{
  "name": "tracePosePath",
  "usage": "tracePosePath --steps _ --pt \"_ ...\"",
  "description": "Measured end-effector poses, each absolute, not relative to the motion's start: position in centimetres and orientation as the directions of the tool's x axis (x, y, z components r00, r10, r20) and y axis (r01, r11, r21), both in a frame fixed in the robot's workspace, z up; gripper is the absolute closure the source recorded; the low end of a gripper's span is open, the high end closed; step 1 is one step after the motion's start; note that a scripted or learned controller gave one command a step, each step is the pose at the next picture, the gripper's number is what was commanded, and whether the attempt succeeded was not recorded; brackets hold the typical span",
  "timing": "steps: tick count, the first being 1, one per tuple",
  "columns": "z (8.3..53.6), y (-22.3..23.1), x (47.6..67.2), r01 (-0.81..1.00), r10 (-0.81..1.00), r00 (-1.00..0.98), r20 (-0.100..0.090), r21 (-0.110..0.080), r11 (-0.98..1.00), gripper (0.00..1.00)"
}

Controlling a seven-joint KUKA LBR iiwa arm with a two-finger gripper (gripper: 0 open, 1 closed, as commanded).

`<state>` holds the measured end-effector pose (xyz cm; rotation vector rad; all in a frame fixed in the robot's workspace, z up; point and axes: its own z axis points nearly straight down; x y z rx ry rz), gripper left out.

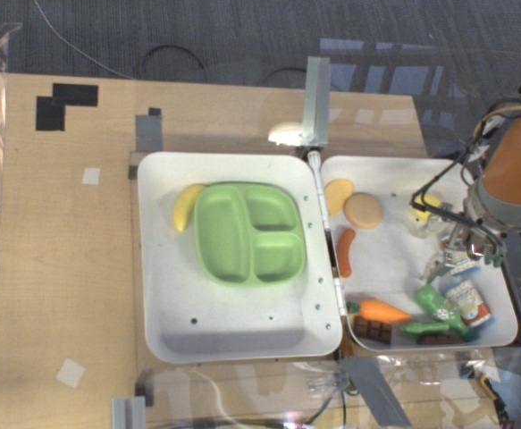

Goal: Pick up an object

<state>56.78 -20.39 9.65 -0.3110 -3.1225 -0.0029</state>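
Pincer (461, 253) hangs low over the right bin (394, 172), above a crowded corner with a small carton (468, 300) and green toy (432, 300); whether it is spread or pressed together I cannot tell. Crowding risks a glancing grip that pushes items aside.

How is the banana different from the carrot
The banana is yellow and curved; the carrot is orange and straight with a green end. The banana lies in the left bin against the green plate; the carrot lies in the right bin among other items. Both are toy foods lying flat.
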Motion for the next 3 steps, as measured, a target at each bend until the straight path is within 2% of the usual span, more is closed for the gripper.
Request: tracePosePath --steps 1,2,3 --pt "11.6 -20.4 57.5 0.189 0.189 -0.982 -0.019 -0.001 0.982 1.0" --pt "21.7 -18.0 63.9 0.193 0.193 -0.981 -0.022 0.0 0.981 1.0" --pt "17.5 -20.5 64.6 0.046 0.046 -0.999 -0.01 -0.001 0.999 1.0"
